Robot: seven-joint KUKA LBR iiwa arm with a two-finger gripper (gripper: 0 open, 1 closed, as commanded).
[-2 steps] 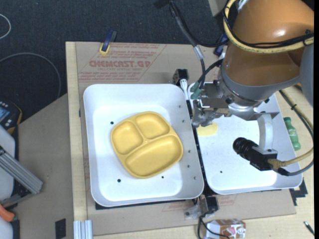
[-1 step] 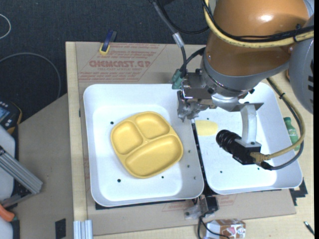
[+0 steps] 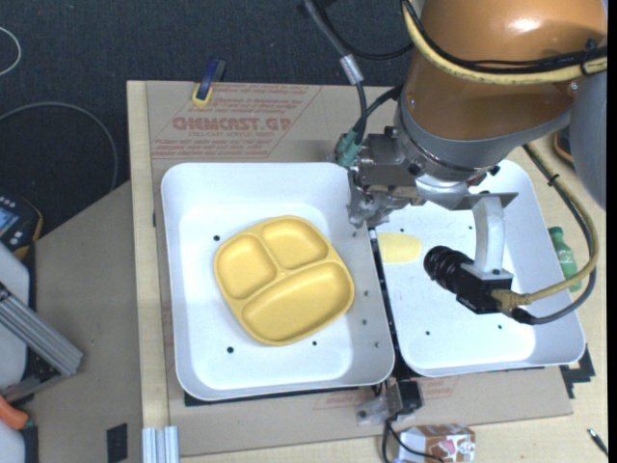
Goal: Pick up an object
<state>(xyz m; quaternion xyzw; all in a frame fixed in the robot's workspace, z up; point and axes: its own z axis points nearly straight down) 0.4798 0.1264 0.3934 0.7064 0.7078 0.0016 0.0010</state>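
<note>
A smooth yellow divided plate (image 3: pixel 282 279) fills the left bin (image 3: pixel 183 258). A pale flat piece (image 3: pixel 398 248) lies in the right bin (image 3: pixel 540 340). My gripper (image 3: pixel 371 205) hangs over the bins' shared edge; its grip I cannot tell.

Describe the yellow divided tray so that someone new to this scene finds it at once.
Start at the left white bin of the two on the bench. The yellow divided tray lies near its middle, tilted, with two small compartments above one large one. The pale yellow object in the right bin is smaller, flat and undivided.

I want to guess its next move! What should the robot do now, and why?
Probably lower the claw a little. It hangs at the right bin's left edge, next to the pale yellow piece, with nothing visibly held.
</note>
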